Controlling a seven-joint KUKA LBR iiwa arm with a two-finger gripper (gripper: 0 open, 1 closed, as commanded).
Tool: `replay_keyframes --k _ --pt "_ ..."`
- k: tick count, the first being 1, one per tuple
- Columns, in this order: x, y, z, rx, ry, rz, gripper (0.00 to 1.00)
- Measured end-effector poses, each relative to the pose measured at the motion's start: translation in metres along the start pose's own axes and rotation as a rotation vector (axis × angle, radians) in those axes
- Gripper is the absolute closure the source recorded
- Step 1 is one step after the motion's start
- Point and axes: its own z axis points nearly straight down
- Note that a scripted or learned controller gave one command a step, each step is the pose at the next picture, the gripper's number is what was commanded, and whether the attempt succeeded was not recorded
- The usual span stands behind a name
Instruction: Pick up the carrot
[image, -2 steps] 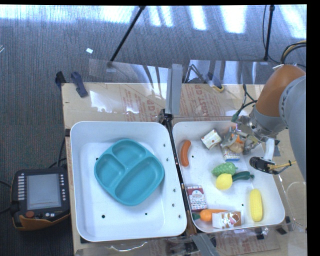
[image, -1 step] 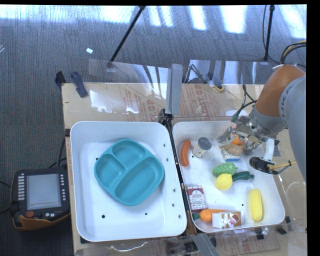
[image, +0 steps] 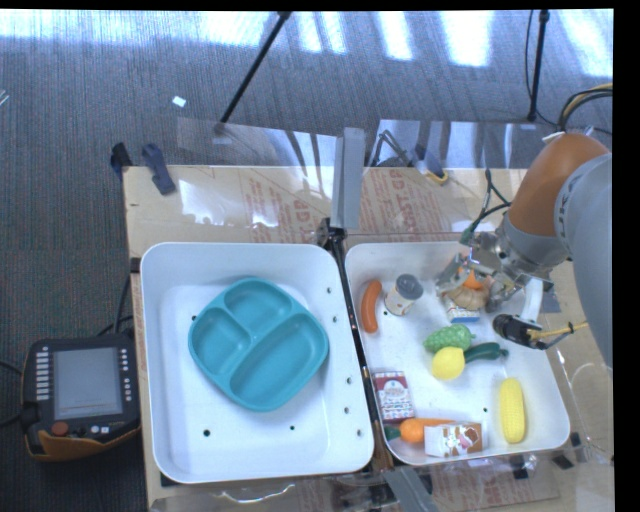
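1. The gripper (image: 468, 283) sits low over the upper right part of the right bin (image: 557, 395), among a small clutter of tan and orange pieces (image: 466, 293); whether it is clenched or released cannot be told from here.
2. The carrot (image: 418, 429) lies at the near edge of that bin, touching a small printed carton (image: 455, 439) on its right and just below a red box (image: 392, 393). It is well apart from the gripper.
3. Open floor in the right bin is narrow: a yellow lemon (image: 448, 363), a green vegetable (image: 447, 338) and a corn cob (image: 511, 409) stand between gripper and carrot.
4. A sausage (image: 371, 304) lies along the bin's left wall, a small can (image: 404, 293) just beside it.
5. The left bin (image: 170, 290) bears a teal divided plate (image: 258, 342), with bare white margin all round it.
6. The box and carton print is too small to read; the bench (image: 400, 200) shows reversed red lettering, not legible.
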Motion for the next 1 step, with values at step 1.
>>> replay_keyframes --k 1 --pt "-0.0003 -0.0005 -0.0087 0.003 -0.003 -0.004 1.00"
